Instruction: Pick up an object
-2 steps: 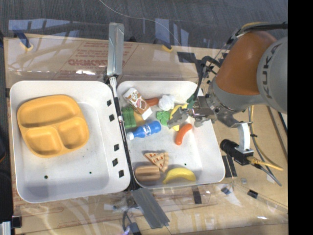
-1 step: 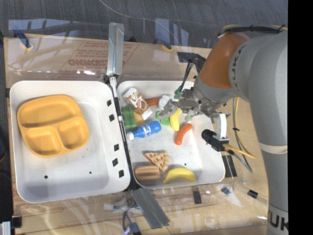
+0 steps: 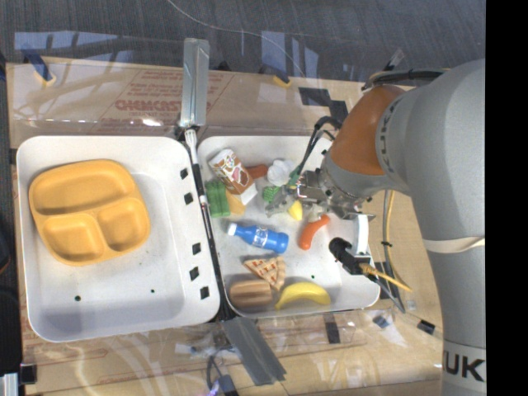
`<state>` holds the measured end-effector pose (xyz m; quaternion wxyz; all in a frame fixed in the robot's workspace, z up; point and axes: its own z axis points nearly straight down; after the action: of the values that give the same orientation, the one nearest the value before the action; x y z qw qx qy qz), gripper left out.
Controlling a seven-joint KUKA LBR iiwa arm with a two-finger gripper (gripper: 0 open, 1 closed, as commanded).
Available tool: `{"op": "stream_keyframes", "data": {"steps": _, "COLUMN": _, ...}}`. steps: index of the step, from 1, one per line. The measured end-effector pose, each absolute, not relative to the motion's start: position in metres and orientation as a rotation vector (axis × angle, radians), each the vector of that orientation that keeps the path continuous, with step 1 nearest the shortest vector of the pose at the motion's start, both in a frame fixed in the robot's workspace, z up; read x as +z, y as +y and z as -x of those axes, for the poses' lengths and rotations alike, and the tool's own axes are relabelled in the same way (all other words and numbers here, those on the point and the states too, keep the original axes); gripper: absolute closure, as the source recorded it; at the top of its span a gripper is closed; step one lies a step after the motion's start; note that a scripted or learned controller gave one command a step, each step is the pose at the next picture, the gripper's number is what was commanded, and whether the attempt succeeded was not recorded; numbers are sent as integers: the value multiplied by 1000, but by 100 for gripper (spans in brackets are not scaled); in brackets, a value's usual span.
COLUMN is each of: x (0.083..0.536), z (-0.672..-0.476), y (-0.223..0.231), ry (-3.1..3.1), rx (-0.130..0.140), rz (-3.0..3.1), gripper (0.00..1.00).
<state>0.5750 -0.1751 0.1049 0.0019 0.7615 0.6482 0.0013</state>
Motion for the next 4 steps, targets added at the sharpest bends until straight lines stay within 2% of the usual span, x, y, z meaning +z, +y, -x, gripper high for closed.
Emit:
{"op": "stream_keyframes", "data": {"steps": 1, "x": 91, "z": -567, "y": -147, "ry": 2052, "rx": -4, "rz": -2385, "gripper": 0}}
{"op": "stream_keyframes", "data": {"steps": 2, "x": 101, "z": -568, "y": -147, "ry": 2057, "rx": -6, "rz": -2382, "gripper": 100}}
{"op": "stream_keyframes", "data": {"steps": 3, "x": 101, "z": -567, "y": -147, "ry": 2057, "rx": -6, "rz": -2382, "gripper": 0}}
{"op": "stream_keyframes", "data": {"steps": 4, "x": 91, "z": -599, "y": -137, "ry": 1997, "rx": -4, "rz": -2429, "gripper": 0}}
